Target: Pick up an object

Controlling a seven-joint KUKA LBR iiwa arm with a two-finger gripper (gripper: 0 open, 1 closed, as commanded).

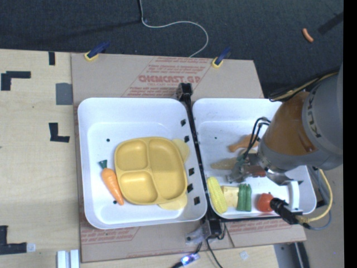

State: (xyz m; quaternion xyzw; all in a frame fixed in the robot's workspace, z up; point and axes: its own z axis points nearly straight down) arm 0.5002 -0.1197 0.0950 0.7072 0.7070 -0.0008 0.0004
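The arm (304, 133) reaches over the right bin (223, 111); its gripper (244, 169) hangs low near the bin's middle, too blurred to tell its state. At the gripper's 6 o'clock stand a ridged yellow corn (216, 194), a pale block (230, 196) and a green vegetable (244, 198), with a red tomato (264, 201) at 5. In the left bin (95, 116) a smooth yellow divided plate (150, 169) lies with a carrot (112, 184) at its 8.

Glossy plastic bins (92, 149); matt cardboard (167, 80) underneath.
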